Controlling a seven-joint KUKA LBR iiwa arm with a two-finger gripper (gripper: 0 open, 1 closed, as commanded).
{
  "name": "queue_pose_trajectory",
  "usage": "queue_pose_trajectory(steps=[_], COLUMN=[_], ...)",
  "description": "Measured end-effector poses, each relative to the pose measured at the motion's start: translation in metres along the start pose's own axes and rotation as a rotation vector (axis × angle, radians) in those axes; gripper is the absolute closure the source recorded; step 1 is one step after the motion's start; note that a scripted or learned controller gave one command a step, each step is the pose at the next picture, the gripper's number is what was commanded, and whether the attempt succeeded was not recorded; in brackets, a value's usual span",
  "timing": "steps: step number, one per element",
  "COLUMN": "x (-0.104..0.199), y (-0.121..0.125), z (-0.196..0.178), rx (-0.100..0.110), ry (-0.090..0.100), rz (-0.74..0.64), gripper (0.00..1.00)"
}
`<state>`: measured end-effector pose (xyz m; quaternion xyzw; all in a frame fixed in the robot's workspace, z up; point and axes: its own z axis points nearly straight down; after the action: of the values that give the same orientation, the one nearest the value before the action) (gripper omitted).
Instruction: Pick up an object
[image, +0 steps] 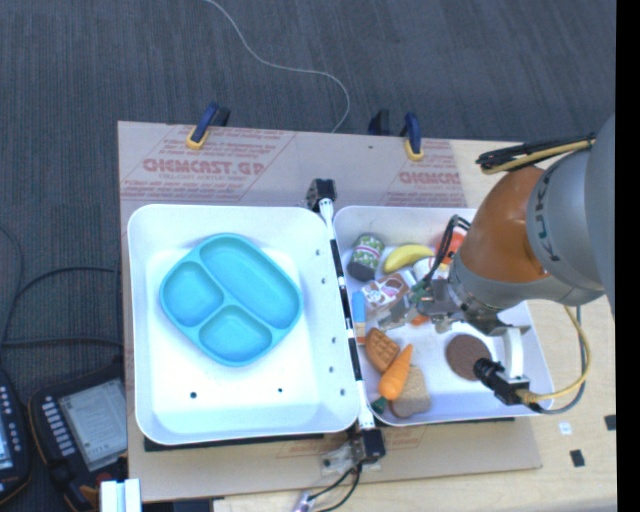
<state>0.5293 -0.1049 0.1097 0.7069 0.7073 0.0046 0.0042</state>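
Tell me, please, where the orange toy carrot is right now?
The orange toy carrot lies in the right white bin, near its front-left corner, between a ridged waffle piece and a tan bread slice.

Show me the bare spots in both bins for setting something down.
Left bin: bare white floor along its near edge and corners, around the blue tray. Right bin: crowded. Banana, carrot and brown disc ring the gripper; the arm covers its right side.

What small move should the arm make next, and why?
Probably lower the gripper straight down: it hangs over the clutter in the right bin, beside the carrot and banana, and I can't see anything held in it.
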Motion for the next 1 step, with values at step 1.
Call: queue_pose_trajectory(steps=[1], x=[0.0001], y=[0.0003], z=[-0.0095], rx=[0.0], ry=[0.0], rz=[0.0], gripper=[1.0])
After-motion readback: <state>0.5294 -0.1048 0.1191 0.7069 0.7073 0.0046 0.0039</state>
